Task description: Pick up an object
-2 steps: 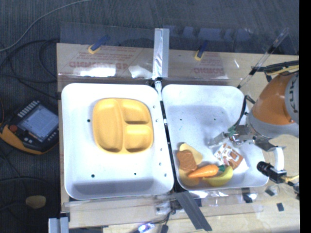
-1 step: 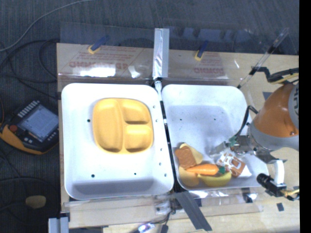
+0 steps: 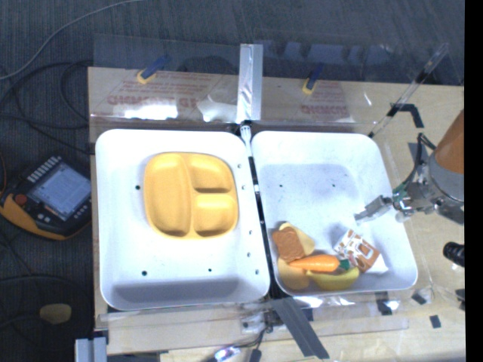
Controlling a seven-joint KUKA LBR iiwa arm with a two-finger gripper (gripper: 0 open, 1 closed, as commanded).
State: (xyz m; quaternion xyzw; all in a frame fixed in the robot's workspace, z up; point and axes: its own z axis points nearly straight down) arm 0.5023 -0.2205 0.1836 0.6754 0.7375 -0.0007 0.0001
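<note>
Reaching in over the right rim of the right bin, the end effector hangs above the bin's bare floor with nothing between its fingers; whether they are spread or closed cannot be told from this angle. Just below it, near the bin's front right corner, lies a small orange-and-white carton. Beside the carton to the left are a carrot lying across a banana, and a slice of bread touching the carrot's upper left. The left bin holds a yellow divided tray, well apart from the end effector. Both bins sit side by side on the bench.
</note>
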